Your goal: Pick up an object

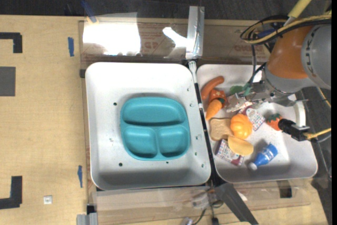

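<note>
The orange pumpkin [240, 125] looks the likeliest thing to pick: it sits on top of the heap in the right bin [300, 163], round and free on its upper side, so I take it as the target. It rests against a slice of toast [220, 127] on the side toward the left bin [105, 113], with a yellow chip-like piece [241, 146] just below it and a printed packet [253, 116] touching it on the arm's side. Beyond the pumpkin, toward the top of the bin, lie a red sausage [212, 84] and a carrot [213, 108]; toward the near rim, a blue bottle [263, 156].

The tool [251, 93] hangs over the upper part of the right bin, close above the pile. From it the pumpkin lies a short way toward the near rim and slightly toward the left bin. Being round, the pumpkin has no long axis to line up with, so any approach angle should serve; the packet beside it is what may get caught instead.

Whether the tool is open or closed I cannot tell, as dark cables and clutter hide it, and I see nothing clearly gripped in it

The teal divided tray [155, 126] lies alone in the left bin, well apart from the pumpkin
</note>
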Controlling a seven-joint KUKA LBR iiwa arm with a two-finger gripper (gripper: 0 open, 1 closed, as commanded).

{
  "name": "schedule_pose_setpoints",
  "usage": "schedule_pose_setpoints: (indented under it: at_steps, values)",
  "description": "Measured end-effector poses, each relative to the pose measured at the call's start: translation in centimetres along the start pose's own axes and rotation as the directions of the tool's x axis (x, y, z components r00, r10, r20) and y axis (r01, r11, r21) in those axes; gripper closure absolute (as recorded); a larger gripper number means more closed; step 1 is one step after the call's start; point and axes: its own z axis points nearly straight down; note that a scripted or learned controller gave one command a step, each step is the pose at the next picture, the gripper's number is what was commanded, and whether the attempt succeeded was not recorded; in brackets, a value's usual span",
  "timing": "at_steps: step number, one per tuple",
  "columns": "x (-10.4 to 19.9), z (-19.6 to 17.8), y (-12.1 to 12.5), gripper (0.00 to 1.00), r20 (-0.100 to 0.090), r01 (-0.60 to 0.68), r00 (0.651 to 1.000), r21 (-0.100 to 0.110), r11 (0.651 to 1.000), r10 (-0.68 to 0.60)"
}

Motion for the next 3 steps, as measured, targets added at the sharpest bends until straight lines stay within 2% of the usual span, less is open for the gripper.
schedule_pose_setpoints:
  at_steps: [1,2,3]
  values:
    - [3.3,0.8,-4.6,0.00,-0.001,0.075,0.997,0.002,0.997,-0.075]
    - [-1.0,-3.5,-2.5,0.00,0.000,0.003,1.000,0.003,1.000,-0.003]
    - [1.2,0.8,-8.3,0.00,-0.001,0.064,0.998,0.001,0.998,-0.064]
